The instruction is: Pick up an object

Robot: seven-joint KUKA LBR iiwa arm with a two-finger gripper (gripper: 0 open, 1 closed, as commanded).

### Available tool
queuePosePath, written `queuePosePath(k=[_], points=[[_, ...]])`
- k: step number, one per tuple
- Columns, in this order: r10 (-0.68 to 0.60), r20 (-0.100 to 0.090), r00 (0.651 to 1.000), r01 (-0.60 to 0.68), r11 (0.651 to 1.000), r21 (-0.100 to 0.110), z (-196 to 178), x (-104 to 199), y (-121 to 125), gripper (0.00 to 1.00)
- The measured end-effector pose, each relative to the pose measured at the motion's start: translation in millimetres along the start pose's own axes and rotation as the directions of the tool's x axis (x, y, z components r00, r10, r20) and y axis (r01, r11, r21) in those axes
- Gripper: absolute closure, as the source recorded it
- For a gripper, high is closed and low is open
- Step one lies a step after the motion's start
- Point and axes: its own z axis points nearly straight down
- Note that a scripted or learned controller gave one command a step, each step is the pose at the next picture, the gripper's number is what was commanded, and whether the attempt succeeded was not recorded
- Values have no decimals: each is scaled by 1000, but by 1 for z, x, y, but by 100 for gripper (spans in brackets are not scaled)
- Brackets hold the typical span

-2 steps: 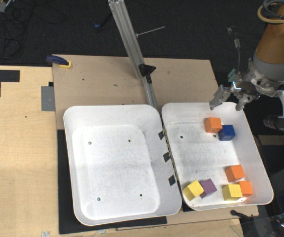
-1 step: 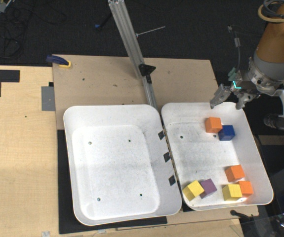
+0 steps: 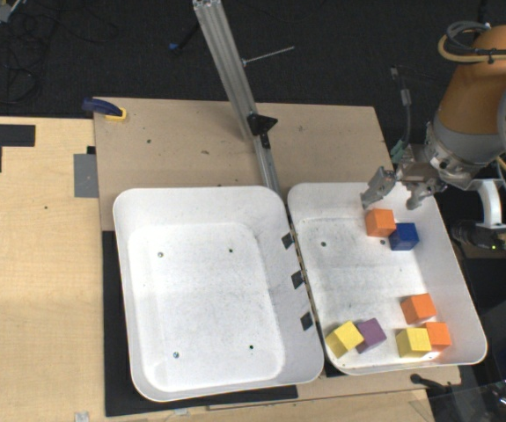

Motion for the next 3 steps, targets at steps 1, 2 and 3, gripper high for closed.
queuePosePath(k=[1,2,3], points=[[2,-1,1000,-2,1000,2,65,1,-3,0],[4,0,1000,-4,1000,1,112,-3,0,0],[8,1,1000,-8,1000,-4,98,-5,1,100]])
